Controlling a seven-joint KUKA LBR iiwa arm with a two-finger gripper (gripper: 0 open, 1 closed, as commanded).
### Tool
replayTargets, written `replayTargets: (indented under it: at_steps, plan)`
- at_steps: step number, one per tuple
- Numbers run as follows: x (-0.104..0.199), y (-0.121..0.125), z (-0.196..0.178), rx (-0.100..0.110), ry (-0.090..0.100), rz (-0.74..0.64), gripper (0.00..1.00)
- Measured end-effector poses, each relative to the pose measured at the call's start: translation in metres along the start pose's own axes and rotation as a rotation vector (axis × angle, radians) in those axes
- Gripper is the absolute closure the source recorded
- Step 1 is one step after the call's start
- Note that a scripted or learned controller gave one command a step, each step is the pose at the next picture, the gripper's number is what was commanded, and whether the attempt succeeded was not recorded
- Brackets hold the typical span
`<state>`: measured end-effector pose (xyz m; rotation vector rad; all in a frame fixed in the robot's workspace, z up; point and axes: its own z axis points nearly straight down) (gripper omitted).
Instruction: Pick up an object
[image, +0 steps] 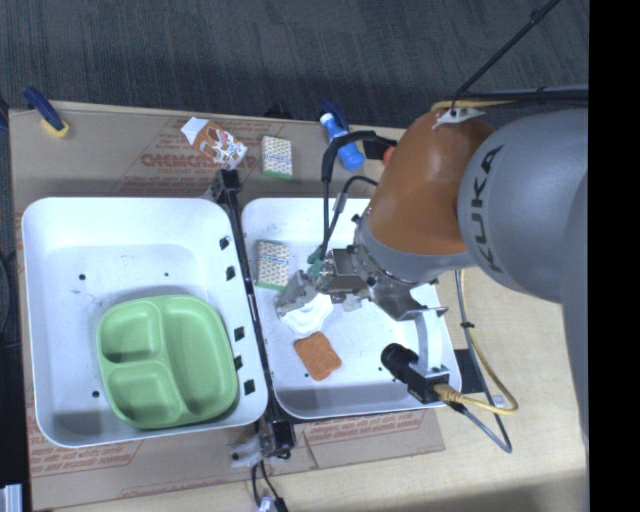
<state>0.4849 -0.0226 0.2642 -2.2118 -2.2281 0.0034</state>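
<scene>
Pincer (300, 296) low in right bin (345, 405), over white crumpled object (308, 316). Fingers' spread: cannot tell. Orange sponge (317, 355) just beside it.

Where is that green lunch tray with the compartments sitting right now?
The green tray lies in the left white bin, toward its near edge, across the divider from the right bin where the orange-brown piece lies.

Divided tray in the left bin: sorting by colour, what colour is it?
Light green, plain, in the camera view.
</scene>
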Motion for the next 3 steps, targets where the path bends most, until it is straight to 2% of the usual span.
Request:
replayTargets:
  at_steps: [1,2,3]
  plan:
    - [0.004,-0.008,0.015,-0.001,0.0,0.001,0.0]
    - [-0.014,0.051,-0.016,-0.003,0.0,0.0,0.0]
    - [-0.012,-0.001,0.046,0.002,0.0,0.001,0.0]
